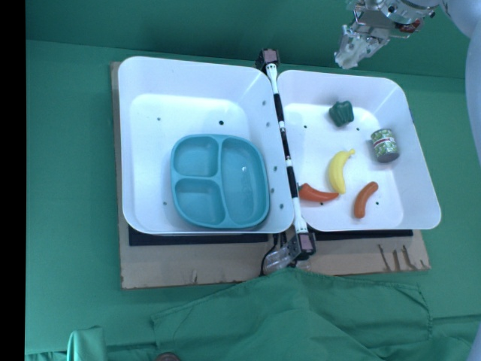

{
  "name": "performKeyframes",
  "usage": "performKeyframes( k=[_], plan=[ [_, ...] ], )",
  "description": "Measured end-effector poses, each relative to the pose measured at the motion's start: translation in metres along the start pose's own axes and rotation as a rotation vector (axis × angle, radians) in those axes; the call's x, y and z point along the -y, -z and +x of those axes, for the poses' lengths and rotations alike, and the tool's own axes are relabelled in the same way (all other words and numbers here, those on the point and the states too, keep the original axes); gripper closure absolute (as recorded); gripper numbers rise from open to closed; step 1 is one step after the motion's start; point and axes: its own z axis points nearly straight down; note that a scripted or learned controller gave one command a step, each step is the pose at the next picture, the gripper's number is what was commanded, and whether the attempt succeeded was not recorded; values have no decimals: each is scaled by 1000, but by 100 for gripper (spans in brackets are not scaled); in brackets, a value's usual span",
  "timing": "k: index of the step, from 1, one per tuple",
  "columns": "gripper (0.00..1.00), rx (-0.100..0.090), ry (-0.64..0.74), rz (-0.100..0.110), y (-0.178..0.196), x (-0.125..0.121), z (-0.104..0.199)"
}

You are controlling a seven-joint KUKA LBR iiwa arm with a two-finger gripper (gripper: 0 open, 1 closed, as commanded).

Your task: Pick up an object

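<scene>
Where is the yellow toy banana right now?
The yellow toy banana lies in the right white bin, between the small tin can and the red chilli pepper.

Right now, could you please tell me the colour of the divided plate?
Teal blue plate, seen clearly in the camera view.

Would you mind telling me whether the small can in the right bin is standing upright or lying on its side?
Lying on its side: the can shows its label wall lengthwise on the bin floor.
</scene>
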Motion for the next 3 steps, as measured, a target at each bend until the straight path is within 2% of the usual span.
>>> performKeyframes(
  k=[1, 2, 3],
  plan=[
    [100, 1, 0, -1, -14, -14, 43],
    [100, 0, 1, -4, 5, -14, 113],
    [100, -1, 1, -4, 21, -14, 166]
  ],
)
